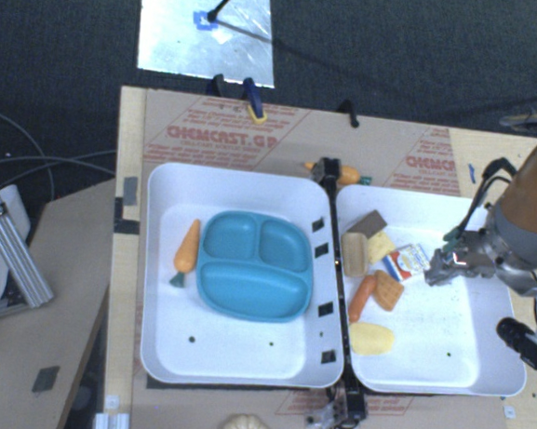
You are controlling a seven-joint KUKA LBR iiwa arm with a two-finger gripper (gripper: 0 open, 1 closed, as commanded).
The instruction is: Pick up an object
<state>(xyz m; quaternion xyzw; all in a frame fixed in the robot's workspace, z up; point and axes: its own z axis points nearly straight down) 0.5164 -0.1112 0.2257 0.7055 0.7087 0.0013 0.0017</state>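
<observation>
**Bench status: gripper over right bin**

You see two white bins side by side; take the centre divider (332,261) as your landmark. The left bin (159,339) lies left of it, the right bin (442,364) right of it. The arm (536,204) enters from the right. The blue plate (253,265) sits left of the divider, with a carrot (186,248) further left. Right of the divider, a cluster: yellow piece (371,338), second carrot (361,297), cracker (388,291), red-and-white packet (406,261). The gripper (443,267) hangs just right of the packet. You cannot tell from this view whether it is released or clenched.
</observation>
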